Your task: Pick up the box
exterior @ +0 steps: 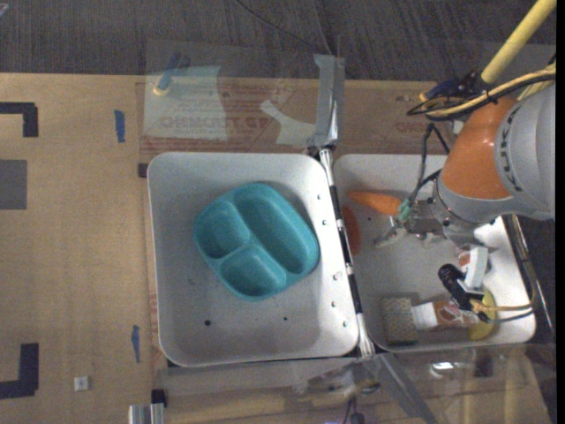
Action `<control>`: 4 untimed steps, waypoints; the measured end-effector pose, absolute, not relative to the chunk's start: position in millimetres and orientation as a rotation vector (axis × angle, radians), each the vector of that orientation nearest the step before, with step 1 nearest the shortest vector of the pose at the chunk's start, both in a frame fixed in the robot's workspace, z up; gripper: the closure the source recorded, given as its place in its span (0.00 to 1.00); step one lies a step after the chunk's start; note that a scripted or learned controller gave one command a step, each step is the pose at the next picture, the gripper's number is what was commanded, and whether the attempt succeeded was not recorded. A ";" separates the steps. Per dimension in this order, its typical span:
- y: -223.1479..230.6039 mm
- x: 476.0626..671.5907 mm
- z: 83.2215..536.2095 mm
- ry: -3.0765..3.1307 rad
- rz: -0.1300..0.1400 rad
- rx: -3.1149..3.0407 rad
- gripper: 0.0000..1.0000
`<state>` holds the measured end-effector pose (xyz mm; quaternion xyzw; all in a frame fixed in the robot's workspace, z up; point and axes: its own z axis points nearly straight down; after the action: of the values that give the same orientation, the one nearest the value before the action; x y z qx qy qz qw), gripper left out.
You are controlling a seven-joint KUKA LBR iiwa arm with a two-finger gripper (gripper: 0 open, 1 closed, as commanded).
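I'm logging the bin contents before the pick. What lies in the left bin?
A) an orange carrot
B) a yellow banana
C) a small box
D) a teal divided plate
D: the teal divided plate lies alone in the middle of the left bin, while the orange carrot-like item and the small box are in the right bin.

Your arm (521, 162) shows a fat, rounded grey casing, with a glossy orange band (477, 157) wrapped round it above the wrist. You'll see black and yellow cables (459, 91) bunched over its upper side, beside a yellow tube (521, 29) slanting off to the top corner. Below the band the wrist (424, 223) narrows to grey metal fittings, with a small green spot on the left.
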<state>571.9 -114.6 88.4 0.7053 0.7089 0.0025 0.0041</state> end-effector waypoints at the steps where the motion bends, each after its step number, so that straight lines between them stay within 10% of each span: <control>1: -116.0 573.1 100.3 2.216 0.012 2.208 1.00; 2: -106.4 617.7 89.2 2.626 0.005 1.707 1.00; 3: -95.6 663.1 172.6 2.941 0.003 1.076 1.00; 4: -95.4 663.0 172.3 2.942 0.003 1.077 0.00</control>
<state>663.0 -95.4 172.3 0.3437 0.9391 0.0009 0.0044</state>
